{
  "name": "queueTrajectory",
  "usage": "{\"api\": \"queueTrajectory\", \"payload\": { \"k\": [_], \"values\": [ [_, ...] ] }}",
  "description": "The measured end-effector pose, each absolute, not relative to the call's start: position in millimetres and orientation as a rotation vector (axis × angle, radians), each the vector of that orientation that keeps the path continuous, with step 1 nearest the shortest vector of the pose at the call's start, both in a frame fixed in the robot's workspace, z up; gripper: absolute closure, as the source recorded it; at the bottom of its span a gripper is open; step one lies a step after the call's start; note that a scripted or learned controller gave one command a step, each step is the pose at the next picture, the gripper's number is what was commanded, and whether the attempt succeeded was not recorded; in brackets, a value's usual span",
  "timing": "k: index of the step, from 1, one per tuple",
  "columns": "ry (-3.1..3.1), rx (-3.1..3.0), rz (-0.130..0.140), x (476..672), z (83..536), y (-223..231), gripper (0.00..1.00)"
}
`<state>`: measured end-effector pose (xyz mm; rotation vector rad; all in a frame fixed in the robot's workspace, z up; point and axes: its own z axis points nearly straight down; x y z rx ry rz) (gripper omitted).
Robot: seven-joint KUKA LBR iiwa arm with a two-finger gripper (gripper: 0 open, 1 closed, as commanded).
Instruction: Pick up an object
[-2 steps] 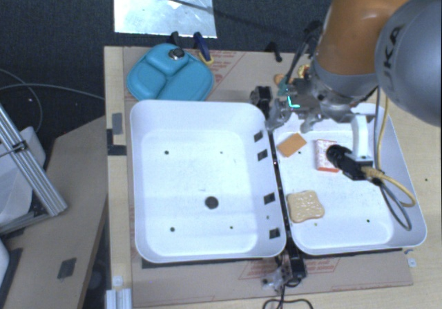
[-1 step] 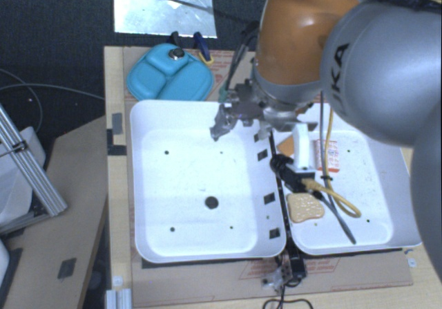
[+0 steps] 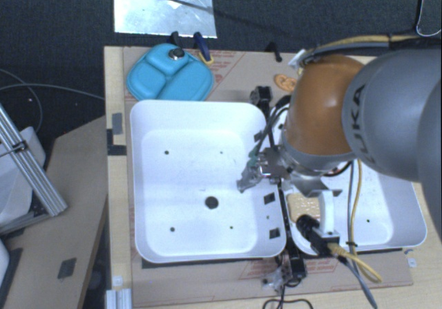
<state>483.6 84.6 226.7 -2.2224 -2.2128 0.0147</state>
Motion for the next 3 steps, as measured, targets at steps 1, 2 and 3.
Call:
{"api": "queueTrajectory", "payload": {
  "k": [1, 2, 3],
  "values": [
    [-2.226, -2.218, -0.005, 487.4, 241, 88, 1.00],
    [-2.239, -2.215, -0.032, 487.7, 428, 142, 1.00],
    [-2.235, -2.212, -0.010, 487.5, 429, 140, 1.00]
  ]
}}
